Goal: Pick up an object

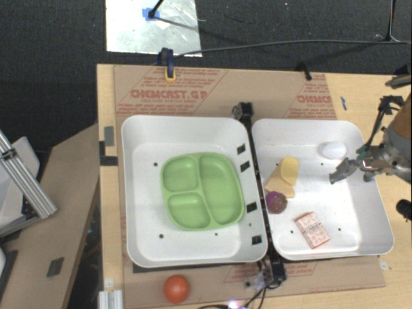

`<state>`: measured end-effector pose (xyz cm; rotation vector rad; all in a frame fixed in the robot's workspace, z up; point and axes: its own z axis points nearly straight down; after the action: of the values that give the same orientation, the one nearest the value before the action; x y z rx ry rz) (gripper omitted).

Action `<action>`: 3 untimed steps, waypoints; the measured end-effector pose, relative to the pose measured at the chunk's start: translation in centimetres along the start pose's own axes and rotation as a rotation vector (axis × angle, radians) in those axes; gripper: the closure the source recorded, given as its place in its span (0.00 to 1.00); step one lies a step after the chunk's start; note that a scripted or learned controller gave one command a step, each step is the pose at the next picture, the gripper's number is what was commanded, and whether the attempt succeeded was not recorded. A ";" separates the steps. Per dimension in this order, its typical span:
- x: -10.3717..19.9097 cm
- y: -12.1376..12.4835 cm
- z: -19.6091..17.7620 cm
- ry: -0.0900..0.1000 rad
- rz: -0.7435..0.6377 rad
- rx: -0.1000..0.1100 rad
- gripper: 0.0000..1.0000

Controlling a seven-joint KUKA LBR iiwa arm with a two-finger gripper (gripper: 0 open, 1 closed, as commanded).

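Observation:
The right bin (376,234) holds a yellow wedge-shaped piece (287,171), a purple round fruit (277,202) just below it, a pink patterned box (312,229) near the front, and a white oval object (333,150) near the back. My gripper (351,170) hangs over the right side of this bin, to the right of the yellow piece and below the white oval. It is apart from all of them, and I see nothing held in it.
The left bin (138,172) holds a green divided plate (201,190). An orange ball (176,288) lies on the bench in front of the left bin. A black divider with clips (252,172) runs between the bins.

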<state>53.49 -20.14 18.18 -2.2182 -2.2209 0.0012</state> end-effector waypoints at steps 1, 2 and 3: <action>0.2 -0.2 4.2 0.000 0.000 0.000 0.00; 0.1 -0.1 2.9 -0.003 0.000 -0.007 1.00; 0.6 0.1 -1.6 -0.003 -0.003 -0.009 1.00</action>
<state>53.58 -19.55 19.78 -2.2205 -2.2308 -0.0046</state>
